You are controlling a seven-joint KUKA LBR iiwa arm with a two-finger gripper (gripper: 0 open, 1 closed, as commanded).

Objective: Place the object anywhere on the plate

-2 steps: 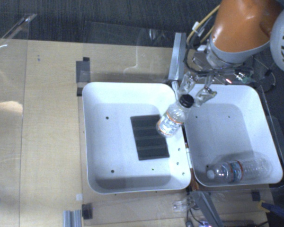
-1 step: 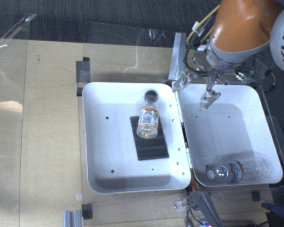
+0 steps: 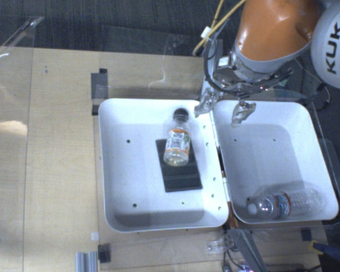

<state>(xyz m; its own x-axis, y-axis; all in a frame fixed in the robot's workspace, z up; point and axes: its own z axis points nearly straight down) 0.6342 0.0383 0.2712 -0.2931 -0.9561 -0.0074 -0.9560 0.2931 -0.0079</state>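
Presently, the small bottle (image 3: 177,143) lies on its side across the black plate (image 3: 181,177) in the left bin (image 3: 116,152), cap toward the far wall. By this layout the placement step appears complete. The pincer (image 3: 224,109) hangs released above the divide between the bins, its two fingers (image 3: 204,103) spread and grasping nothing. The next move calls for lifting clear without disturbing the bottle, which may roll. A clear plastic bottle (image 3: 283,203) rests in the right bin (image 3: 317,146). The arm casing (image 3: 334,38) reads "KUK"; the small bottle's orange label is illegible.
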